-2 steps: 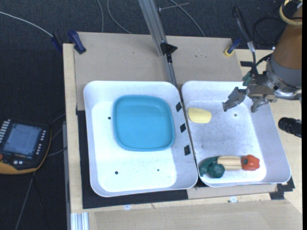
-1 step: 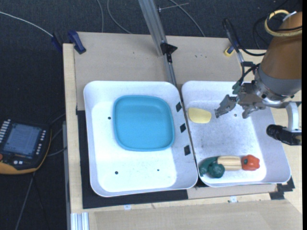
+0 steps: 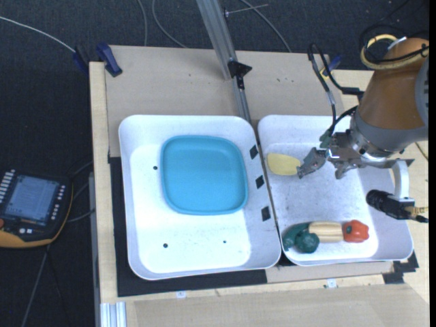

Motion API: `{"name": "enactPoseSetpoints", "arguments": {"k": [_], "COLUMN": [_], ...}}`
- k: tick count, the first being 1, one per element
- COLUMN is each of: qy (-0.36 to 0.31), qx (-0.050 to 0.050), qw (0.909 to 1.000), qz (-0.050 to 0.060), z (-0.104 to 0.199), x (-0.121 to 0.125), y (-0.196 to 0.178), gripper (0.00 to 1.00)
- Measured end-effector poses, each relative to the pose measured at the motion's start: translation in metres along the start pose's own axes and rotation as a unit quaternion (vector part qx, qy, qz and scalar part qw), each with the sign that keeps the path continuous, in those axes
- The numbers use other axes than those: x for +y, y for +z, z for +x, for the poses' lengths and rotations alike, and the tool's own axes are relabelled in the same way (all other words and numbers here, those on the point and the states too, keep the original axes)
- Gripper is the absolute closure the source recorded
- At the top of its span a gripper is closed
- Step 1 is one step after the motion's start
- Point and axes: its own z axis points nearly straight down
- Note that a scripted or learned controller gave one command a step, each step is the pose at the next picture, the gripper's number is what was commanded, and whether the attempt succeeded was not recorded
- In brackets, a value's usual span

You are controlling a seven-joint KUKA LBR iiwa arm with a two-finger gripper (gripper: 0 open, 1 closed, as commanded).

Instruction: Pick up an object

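Note:
My gripper [image 3: 325, 167] hangs over the upper middle of the right bin [image 3: 300, 203], its two dark fingers spread open with nothing between them. A pale yellow object [image 3: 282, 163] lies just left of the left fingertip, near the bin's upper left. Along the bin's front edge lie a dark green object [image 3: 300, 240], a tan cylinder [image 3: 325, 231] and a red object [image 3: 355, 231], in a row from left to right.
The left bin [image 3: 139, 203] holds a blue square plate [image 3: 203, 174]. A metal pole [image 3: 221, 33] slants across the back of the bench. A black fitting [image 3: 385, 203] juts over the right bin's right side. A tablet [image 3: 30, 203] lies on the floor at left.

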Motion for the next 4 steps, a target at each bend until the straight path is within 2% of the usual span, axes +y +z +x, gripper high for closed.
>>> {"name": "enactPoseSetpoints", "arguments": {"k": [1,2,3,4], "qy": [0.000,0.000,0.000,0.000], "qx": [0.000,0.000,0.000,0.000], "qw": [1.0000,1.0000,1.0000,1.0000], "qz": [0.001,-0.002,-0.004,-0.003], "z": [-0.007,-0.007,-0.005,-0.005], "x": [0.004,0.005,0.005,0.006], "y": [0.047,0.034,-0.028,-0.053], "gripper": [0.00,1.00,1.00,1.00]}}
